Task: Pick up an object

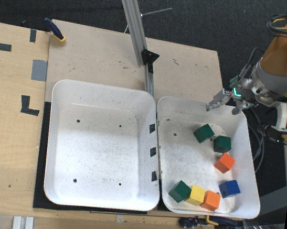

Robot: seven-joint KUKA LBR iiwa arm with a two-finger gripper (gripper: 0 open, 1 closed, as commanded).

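The right bin (186,112) holds several small blocks. Two dark green blocks (203,133) (222,144) lie near its upper right. An orange block (224,163) and a blue block (229,188) sit further down the right side. Along the front wall stand a green block (180,191), a yellow block (197,195) and an orange block (211,200) in a row. My gripper (225,104) hangs above the bin's far right corner with its fingers spread open and nothing between them. It is well apart from the nearest green block.
The left bin (62,126) lies beside the right one. A slanted metal rail (135,23) runs down to the gap between the bins. A blue and yellow clamp (55,29) rests on the bench at the far left. Cables hang at the right.
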